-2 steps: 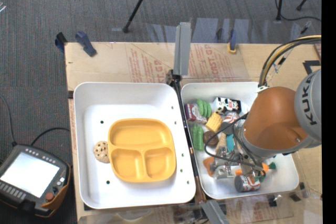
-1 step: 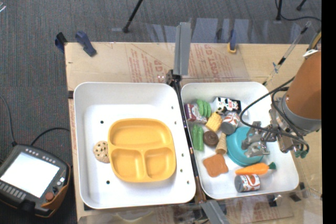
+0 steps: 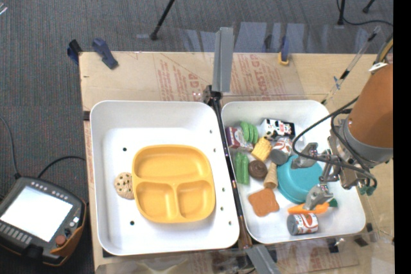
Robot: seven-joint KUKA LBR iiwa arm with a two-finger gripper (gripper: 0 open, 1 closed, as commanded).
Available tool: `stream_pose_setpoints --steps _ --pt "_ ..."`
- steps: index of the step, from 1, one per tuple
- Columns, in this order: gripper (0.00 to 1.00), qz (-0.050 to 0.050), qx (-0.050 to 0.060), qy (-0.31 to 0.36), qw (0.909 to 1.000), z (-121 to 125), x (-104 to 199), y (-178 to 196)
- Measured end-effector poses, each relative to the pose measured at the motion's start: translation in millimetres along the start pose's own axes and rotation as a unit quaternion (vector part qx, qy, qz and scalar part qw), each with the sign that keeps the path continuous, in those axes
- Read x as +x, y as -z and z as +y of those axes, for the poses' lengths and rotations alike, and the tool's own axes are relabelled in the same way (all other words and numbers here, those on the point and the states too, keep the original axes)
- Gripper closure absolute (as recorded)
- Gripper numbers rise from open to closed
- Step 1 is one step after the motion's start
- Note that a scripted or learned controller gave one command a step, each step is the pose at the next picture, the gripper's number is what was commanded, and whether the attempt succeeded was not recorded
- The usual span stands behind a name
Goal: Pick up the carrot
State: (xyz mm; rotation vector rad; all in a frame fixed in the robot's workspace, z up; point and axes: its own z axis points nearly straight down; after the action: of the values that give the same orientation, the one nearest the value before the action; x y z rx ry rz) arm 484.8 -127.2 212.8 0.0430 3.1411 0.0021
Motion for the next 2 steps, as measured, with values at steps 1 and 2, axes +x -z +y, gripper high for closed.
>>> stream_pose_setpoints --steps 1,2 --pt "0.0 0.002 -0.001 -0.005 1.0 30.5 10.3 -126.7" --pt "1.0 0.002 -0.001 -0.003 1.0 31.9 9.6 -117.2"
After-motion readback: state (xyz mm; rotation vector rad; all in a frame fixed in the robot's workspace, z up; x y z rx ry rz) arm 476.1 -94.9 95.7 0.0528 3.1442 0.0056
